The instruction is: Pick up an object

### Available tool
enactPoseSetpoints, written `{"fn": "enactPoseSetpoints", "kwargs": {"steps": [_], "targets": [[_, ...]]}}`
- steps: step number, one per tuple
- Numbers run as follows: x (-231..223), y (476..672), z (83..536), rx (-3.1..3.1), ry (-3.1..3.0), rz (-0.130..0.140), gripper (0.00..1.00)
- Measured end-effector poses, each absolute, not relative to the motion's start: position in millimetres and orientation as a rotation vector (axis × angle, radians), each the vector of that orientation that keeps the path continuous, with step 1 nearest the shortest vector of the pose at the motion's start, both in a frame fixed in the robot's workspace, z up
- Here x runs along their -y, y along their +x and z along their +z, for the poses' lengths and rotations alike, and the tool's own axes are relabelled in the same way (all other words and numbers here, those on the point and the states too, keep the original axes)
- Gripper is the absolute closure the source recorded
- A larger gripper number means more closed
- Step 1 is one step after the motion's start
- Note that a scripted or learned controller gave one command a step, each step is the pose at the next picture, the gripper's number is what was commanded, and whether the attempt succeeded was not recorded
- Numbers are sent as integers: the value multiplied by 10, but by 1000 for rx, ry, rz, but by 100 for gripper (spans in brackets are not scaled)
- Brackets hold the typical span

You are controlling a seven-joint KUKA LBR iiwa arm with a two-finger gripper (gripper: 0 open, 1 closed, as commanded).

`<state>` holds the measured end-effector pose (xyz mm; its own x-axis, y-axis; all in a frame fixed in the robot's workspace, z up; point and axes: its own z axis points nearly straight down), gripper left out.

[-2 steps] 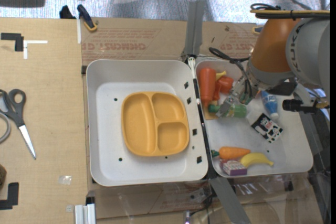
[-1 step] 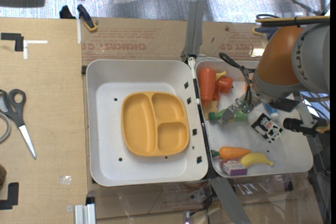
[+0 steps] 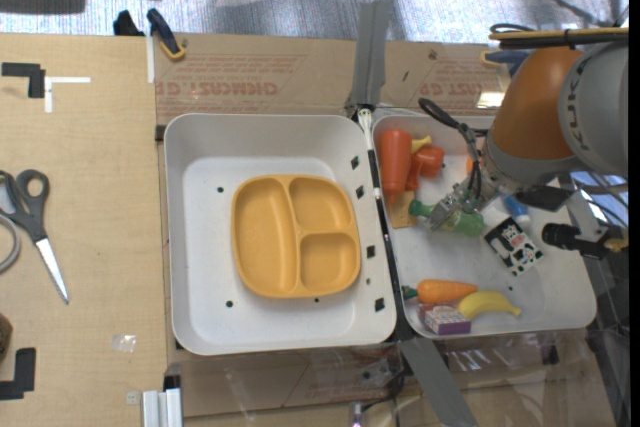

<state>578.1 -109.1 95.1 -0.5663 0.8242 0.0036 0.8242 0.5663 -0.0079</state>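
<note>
Arm low over the right white bin [image 3: 560,310].
Its metal two-finger gripper [image 3: 455,208] touched a green plastic toy [image 3: 462,220]; I couldn't tell its fingers' spread.

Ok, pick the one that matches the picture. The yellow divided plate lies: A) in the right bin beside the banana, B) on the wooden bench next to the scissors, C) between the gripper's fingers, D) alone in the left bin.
D: the yellow divided plate lies flat in the left bin, while the banana is in the right bin.
</note>
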Motion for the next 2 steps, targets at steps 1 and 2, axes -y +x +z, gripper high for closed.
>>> {"fn": "enactPoseSetpoints", "kwargs": {"steps": [1,2], "targets": [[459,6045,2268,2728,-1554,6,100],[296,6492,2500,2627,-1720,7,100]]}}
